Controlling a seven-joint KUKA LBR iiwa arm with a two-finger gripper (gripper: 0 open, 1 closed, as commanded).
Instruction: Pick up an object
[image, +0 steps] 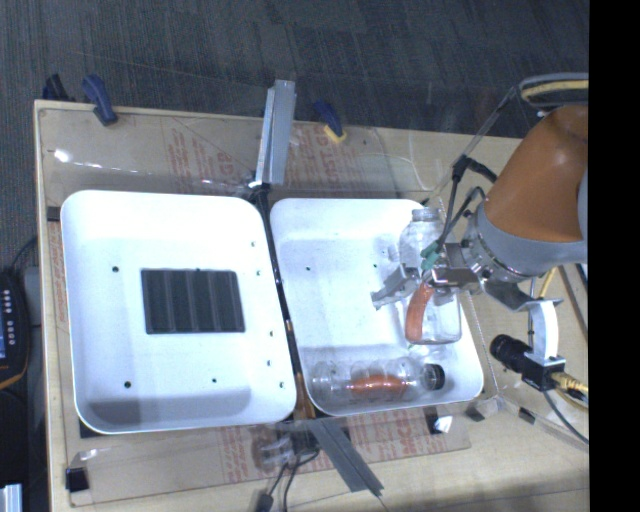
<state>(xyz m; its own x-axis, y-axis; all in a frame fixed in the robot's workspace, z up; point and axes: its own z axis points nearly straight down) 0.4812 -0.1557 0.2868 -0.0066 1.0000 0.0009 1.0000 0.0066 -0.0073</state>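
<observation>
Camera view. The arm (535, 190) enters from 3 o'clock and sets its tool (425, 290) over the right bin (320, 230), at that bin's 3 o'clock side. Whether the tool is spread or pressed together cannot be told. A clear upright bottle (418, 240) and an orange object (414, 315) lie at the tool; a clear bottle (375, 380) lies flat along the 6 o'clock wall. The left bin (100, 260) carries a dark grille (193, 300). Risk, as judged: crowded, slick, transparent items near the wall may slip aside or tip under descent.
</observation>
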